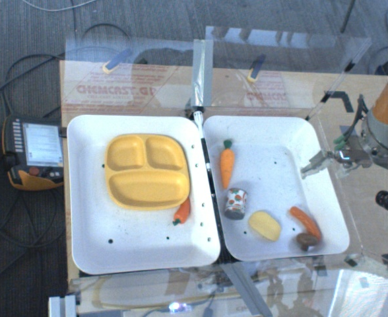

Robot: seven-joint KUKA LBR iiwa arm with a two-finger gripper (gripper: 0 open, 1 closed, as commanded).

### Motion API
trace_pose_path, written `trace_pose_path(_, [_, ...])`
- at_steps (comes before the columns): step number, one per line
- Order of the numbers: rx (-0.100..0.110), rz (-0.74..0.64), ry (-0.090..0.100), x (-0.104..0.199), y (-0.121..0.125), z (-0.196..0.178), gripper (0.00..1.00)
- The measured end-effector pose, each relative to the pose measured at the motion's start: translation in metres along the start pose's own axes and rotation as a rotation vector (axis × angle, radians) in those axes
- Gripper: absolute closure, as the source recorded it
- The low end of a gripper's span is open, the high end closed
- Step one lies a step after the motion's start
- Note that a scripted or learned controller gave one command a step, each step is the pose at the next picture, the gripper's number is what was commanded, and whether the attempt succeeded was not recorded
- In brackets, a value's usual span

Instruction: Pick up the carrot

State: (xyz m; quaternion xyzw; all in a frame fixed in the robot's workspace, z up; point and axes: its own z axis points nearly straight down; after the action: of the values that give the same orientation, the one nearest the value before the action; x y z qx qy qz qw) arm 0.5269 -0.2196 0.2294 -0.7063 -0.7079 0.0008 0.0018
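The gripper [313,167] hangs over the right rim of the right bin [273,127], reaching in from the desk's right edge. I cannot tell its state, since it shows as little more than a pale grey tip at the end of the wrist. Nothing is seen in its grasp.

The carrot [226,164] lies well apart from it, near the right bin's left wall, its green top pointing to the far edge and its tip toward the near edge. Just below the carrot stands a small can [235,203]. To the right of the can lies a yellow potato-like lump [264,225]. Toward the bin's near right corner lies an orange sausage-shaped piece [305,220], with a brown lump [306,241] touching its lower end.

In the left bin [88,243] sits a yellow divided plate [146,172]. A red chili pepper [182,211] lies against the plate's near right corner.
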Motion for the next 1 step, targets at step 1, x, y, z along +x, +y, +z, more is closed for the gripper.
trace_pose_path(1, [0.001,-0.004,-0.001,0.0777,0.0826,0.0981,0.00])
